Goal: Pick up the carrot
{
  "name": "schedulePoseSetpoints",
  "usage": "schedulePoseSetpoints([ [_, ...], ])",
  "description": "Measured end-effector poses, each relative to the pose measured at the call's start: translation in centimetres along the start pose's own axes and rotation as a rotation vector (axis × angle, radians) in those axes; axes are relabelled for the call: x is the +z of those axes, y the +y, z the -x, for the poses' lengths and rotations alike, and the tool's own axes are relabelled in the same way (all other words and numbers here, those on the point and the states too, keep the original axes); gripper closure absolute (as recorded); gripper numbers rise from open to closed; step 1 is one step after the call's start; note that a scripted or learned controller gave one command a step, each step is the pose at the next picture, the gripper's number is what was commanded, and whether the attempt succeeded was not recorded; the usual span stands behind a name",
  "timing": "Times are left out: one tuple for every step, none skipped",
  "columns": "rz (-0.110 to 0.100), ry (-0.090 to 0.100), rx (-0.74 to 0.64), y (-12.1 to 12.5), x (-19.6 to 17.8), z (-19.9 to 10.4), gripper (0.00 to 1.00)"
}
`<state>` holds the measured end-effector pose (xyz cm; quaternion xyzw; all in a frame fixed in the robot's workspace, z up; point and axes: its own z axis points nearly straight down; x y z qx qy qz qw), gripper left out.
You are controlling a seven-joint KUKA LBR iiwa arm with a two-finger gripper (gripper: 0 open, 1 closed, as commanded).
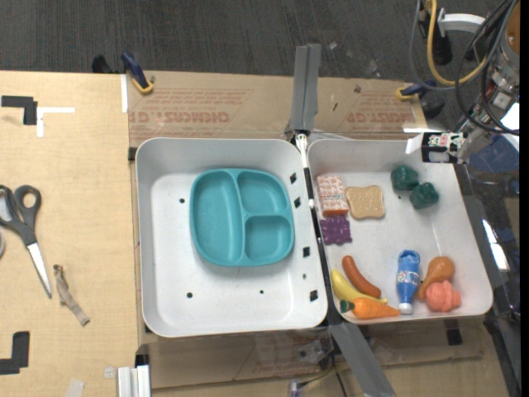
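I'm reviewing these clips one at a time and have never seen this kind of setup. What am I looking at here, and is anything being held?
This is one picture from a fixed camera above a bench, looking down at a slant. Two shallow white bins sit side by side. The left bin holds a teal divided plate. The right bin holds toy food: the carrot at the near edge, a banana, a sausage, a blue bottle, toast and other pieces. The machine is a robot arm at the upper right, wrapped in cables. Its end effector is not clear enough to judge. The carrot lies in the bin, not picked up. Scissors lie on the bench at the left.
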<state>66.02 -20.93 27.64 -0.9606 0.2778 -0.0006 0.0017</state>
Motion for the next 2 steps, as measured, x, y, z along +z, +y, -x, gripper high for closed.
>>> schedulePoseSetpoints([
  [-0.001, -0.001, -0.365, 3.0, -5.3, 2.9, 1.0],
  [-0.002, 0.0, -0.364, 1.2, -2.4, -0.1, 1.0],
])
